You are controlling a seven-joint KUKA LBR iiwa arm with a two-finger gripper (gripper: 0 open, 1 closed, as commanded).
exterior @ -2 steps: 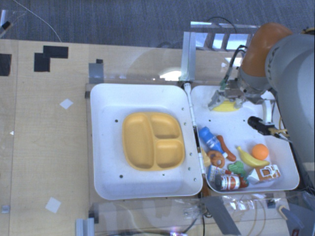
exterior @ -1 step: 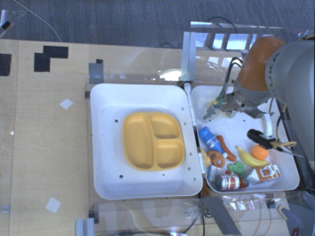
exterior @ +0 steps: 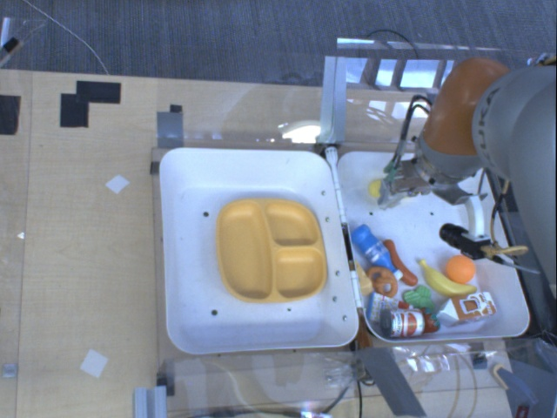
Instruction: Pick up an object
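My gripper (exterior: 393,190) hangs low over the far left corner of the right bin (exterior: 513,320). A small yellow object (exterior: 376,188) lies just to its left, partly hidden by it, and I cannot tell whether the two touch. Nearer the front of that bin lie a blue bottle (exterior: 371,247), a banana (exterior: 439,279), an orange ball (exterior: 461,269), a thin red piece (exterior: 402,262), a brown round piece (exterior: 381,279), a green piece (exterior: 419,298), a can (exterior: 402,323) on its side and a small carton (exterior: 475,305).
The left bin (exterior: 187,320) holds a yellow divided plate (exterior: 270,249). A raised wall between the two bins (exterior: 341,233) runs close to the gripper's left. Metal posts (exterior: 331,103) stand behind the bins. The arm's grey and orange body (exterior: 487,103) covers the right bin's far right corner.
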